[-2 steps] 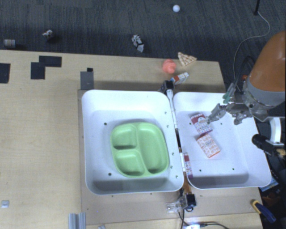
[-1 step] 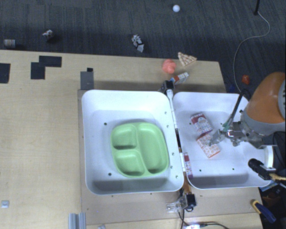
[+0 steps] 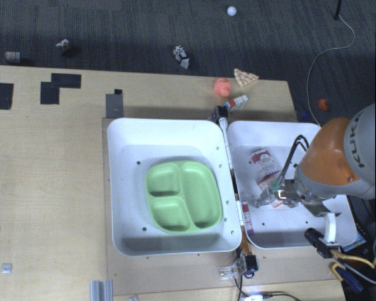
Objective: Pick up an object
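Currently arm (image 3: 338, 161) reaches from desk's right edge, bent low into right bin (image 3: 305, 232). Claw (image 3: 276, 195) sits at crumpled clear wrapper (image 3: 265, 197) near bin centre, likely target; grip state cannot tell. Red-white packet (image 3: 263, 160) lies nearer far rim. Left bin (image 3: 126, 176) carries green divided tray (image 3: 182, 197).

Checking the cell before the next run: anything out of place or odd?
Yes. Several small items lie outside the bins: a pink ball and a wedge-shaped piece at the bench's far edge, plus bits on the carpet, including a white ball.
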Robot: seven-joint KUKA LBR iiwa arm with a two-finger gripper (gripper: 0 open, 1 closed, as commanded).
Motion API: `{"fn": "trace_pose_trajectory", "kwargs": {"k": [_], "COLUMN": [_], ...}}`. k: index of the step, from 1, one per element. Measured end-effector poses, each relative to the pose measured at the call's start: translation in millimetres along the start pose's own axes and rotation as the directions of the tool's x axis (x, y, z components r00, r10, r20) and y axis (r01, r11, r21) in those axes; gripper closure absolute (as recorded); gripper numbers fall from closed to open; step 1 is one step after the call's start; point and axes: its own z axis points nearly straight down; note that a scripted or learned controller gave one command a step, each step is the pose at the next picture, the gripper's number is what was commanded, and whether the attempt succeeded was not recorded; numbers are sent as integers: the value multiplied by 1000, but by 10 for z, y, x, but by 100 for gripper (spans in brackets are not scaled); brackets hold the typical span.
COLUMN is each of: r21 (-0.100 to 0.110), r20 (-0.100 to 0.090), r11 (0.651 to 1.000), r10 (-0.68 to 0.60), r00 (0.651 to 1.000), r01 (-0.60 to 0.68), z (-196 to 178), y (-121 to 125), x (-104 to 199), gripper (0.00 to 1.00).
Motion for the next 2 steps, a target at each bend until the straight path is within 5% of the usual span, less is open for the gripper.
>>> {"fn": "trace_pose_trajectory", "kwargs": {"k": [1,2], "r21": [-7,5], "r20": [1,0], "r11": [1000,1000], "r10": [-1,1], "r00": [1000,1000], "r01": [1,-1], "z": [-115,-145], "y": [24,431], "x": [2,-806], "gripper": [100,100]}}
